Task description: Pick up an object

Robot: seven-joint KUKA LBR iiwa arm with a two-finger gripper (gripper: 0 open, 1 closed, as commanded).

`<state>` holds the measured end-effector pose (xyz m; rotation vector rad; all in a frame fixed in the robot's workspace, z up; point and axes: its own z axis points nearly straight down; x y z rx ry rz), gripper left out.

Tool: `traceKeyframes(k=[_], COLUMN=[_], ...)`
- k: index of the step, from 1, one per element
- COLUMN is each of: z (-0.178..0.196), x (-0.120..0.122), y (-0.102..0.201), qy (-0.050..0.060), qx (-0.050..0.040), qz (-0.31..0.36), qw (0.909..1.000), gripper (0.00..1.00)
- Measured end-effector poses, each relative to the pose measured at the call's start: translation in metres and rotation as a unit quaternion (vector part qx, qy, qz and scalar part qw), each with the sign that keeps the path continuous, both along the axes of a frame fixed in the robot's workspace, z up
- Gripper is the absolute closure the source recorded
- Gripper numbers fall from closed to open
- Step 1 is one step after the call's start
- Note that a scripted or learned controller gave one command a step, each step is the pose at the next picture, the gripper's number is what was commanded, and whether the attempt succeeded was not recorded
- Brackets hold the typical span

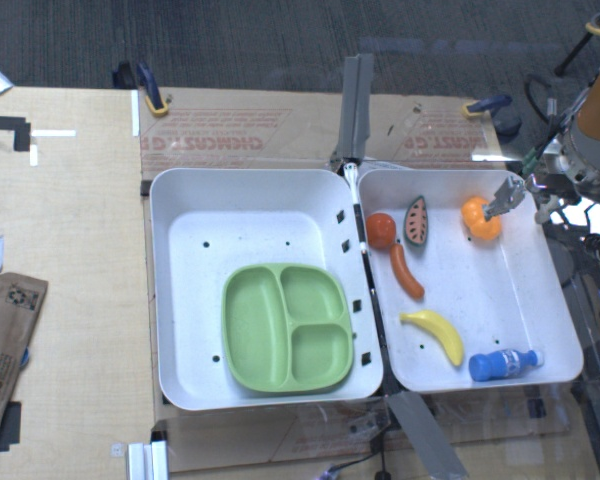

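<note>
- Your desk (70, 228) carries two white bins side by side; the left bin (180, 268) holds a green divided plate (285, 326) at its near side.
- The right bin (540, 298) holds everything you could pick: a banana (436, 334) and a blue bottle (502, 364) near, a sausage (406, 271) in the middle-left, a tomato (381, 229), a watermelon slice (416, 220) and an orange (480, 218) at the far side.
- All of these rest on the bin floor, so I judge nothing lifted yet; the grasp and lift remain.
- The claw (510, 196) sits at the far right, just beside the orange, perhaps touching it; I cannot tell whether it is open or closed.
</note>
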<state>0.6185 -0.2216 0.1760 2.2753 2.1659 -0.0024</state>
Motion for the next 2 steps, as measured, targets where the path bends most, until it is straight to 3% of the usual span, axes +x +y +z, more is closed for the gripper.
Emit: traceKeyframes(k=[1, 2], z=[-0.085, -0.074], x=[0.028, 0.029], y=[0.010, 0.009], qy=[0.000, 0.000], qx=[0.0045, 0.0023], qz=[0.014, 0.015], qw=[0.9999, 0.9999], gripper=[0.00, 1.00])
